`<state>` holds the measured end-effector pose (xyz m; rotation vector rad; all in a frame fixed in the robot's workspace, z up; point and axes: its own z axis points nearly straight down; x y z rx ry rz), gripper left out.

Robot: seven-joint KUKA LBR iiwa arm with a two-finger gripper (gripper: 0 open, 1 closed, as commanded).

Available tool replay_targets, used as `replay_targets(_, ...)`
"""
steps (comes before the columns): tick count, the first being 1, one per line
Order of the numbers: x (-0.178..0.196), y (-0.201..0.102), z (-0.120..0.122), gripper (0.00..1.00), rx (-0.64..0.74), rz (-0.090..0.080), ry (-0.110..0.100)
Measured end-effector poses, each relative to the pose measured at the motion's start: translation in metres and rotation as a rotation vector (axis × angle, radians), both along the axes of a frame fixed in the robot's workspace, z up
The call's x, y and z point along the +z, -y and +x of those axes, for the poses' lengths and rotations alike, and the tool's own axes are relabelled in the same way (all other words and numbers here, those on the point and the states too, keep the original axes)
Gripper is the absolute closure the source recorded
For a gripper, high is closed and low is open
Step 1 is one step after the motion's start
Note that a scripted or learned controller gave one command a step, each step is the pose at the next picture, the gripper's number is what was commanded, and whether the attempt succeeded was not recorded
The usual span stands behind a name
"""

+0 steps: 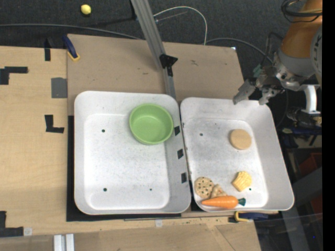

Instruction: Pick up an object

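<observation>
The right bin [261,120] holds a round tan disc [241,139], a yellow corn-like piece [242,181], a brown cookie [203,186] and an orange carrot [222,202] along its near edge. A green bowl [151,123] sits at the back of the left bin [94,150]. My gripper [252,95] hangs above the right bin's far right corner, well apart from every object. Its fingers are spread and nothing is between them.
A grey metal pole [152,33] slants down to the gap between the bins. Cables run across the dark floor behind the bench. A small yellow ball [86,9] lies on the floor at the far left. The arm's orange band [303,33] is at the right.
</observation>
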<state>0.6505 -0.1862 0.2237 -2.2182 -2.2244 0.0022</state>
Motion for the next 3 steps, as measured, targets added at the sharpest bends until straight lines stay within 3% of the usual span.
replay_targets(1,0.0,0.0,0.0,0.0,0.0,0.0,0.0)
replay_targets(3,-0.13,-0.001,-0.003,0.0,-0.001,0.001,-0.006)
